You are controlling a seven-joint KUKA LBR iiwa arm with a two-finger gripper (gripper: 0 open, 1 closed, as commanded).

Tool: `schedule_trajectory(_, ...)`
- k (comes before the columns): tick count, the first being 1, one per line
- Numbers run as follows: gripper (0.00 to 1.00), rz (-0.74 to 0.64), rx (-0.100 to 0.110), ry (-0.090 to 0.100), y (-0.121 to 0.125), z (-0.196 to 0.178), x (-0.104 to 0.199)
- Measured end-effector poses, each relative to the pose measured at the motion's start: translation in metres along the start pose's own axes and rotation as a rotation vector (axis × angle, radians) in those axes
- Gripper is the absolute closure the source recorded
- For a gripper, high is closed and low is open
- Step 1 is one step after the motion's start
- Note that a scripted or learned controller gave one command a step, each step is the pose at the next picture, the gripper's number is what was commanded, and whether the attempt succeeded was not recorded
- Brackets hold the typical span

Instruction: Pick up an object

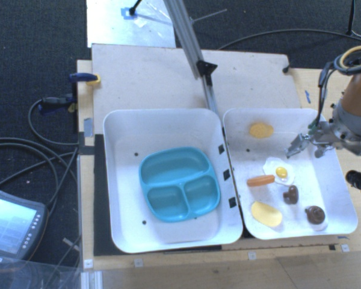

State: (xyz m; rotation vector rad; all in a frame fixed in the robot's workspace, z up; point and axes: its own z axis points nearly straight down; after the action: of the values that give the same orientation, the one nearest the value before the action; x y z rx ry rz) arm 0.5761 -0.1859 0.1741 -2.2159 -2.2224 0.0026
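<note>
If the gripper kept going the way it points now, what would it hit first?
The gripper points left and down; probably bare floor of the right bin, above the fried egg, though depth is unclear.

Dark carpet floor (24,35) surrounds the pale wooden bench (168,77); black cables (24,152) trail at nine o'clock beside a handheld screen pendant (9,224).

Right bin (334,179) open between orange disc (261,130) and fried egg (280,172).

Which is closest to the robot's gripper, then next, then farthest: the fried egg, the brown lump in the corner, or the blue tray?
Measured from the gripper:
1. Fried egg, just below-left of it in the right bin.
2. Brown lump, near that bin's bottom right corner.
3. Blue tray, over in the left bin.
</note>
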Motion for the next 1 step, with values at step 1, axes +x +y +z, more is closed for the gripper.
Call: schedule_trajectory(1, 0.0, 0.003, 0.001, 0.0, -0.0038, 0.0622, -0.0022)
